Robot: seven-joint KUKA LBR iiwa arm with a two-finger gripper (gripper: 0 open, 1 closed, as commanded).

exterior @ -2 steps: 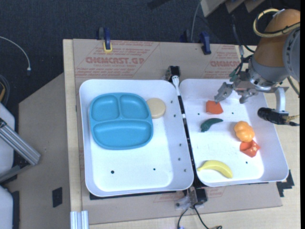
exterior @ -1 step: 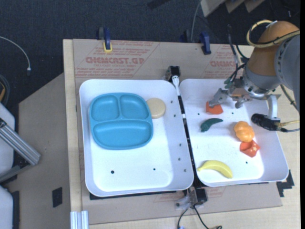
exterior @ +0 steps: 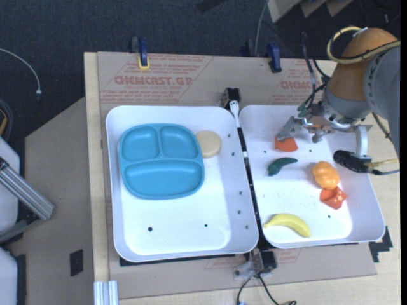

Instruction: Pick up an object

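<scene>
— Gripper [exterior: 294, 131]? Down in the far part of the right bin [exterior: 362, 227], directly over the small orange-red piece [exterior: 287, 145]; whether holding it, cannot tell.

— And nearby? Dark green pepper [exterior: 281, 165] just nearer, orange fruit [exterior: 325, 174] and red piece [exterior: 333, 197] to the right, banana [exterior: 287, 225] at the near edge. In the left bin [exterior: 178, 243], blue divided plate [exterior: 162, 161] beside a cream disc [exterior: 208, 143].

Smooth, glossy white plastic for both bins [exterior: 184, 240], catching soft glare. Matt, slightly satin blue plastic on the divided plate [exterior: 162, 161]. Shiny moulded plastic on the banana [exterior: 287, 224], orange [exterior: 325, 173] and green pepper [exterior: 281, 164]. Dull brown cardboard-like sheet, printed red, over the table [exterior: 172, 75]. Bare metal at the pincer [exterior: 304, 125].
</scene>
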